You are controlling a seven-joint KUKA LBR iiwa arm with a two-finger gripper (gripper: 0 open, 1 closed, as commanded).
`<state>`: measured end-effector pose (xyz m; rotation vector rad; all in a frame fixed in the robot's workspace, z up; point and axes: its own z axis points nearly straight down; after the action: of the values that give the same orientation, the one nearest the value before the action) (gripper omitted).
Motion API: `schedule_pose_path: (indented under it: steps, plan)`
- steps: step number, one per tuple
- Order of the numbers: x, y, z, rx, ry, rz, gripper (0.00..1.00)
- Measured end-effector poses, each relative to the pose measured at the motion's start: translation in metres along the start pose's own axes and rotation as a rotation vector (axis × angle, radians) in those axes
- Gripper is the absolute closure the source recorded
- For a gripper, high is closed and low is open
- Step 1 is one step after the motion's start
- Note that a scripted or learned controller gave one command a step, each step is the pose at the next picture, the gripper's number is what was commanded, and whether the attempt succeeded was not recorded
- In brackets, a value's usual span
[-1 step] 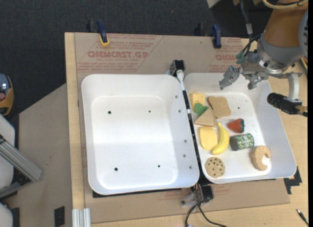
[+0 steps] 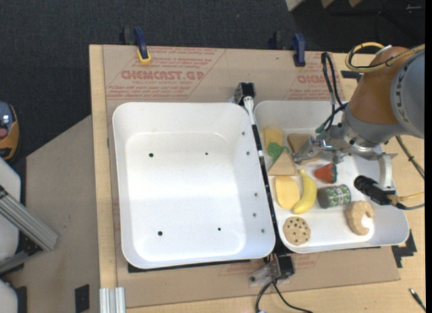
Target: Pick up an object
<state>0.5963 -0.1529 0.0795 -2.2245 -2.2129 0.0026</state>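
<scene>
Seemingly mid-approach: the gripper (image 2: 312, 151) hangs low over the right bin (image 2: 398, 220), among the toy foods.
Whether its jaws stand apart or together, I cannot tell; a red piece (image 2: 326, 173) lies just at its five o'clock, the banana (image 2: 307, 194) at six; next, likely a short descent onto one, then closing.

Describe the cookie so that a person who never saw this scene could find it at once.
Look in the right bin, the one holding the toy food. Go to its near left corner, just below the banana. The cookie is the flat round tan disc with dark dots; nothing else there is round and speckled.
</scene>
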Motion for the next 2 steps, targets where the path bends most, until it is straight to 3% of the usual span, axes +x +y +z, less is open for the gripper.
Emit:
schedule_pose_path:
  steps: [1, 2]
  plan:
    - [0.002, 0.005, -0.02, -0.014, -0.002, -0.003, 1.0]
    - [-0.07, -0.021, -0.005, -0.001, -0.001, 0.0, 1.0]
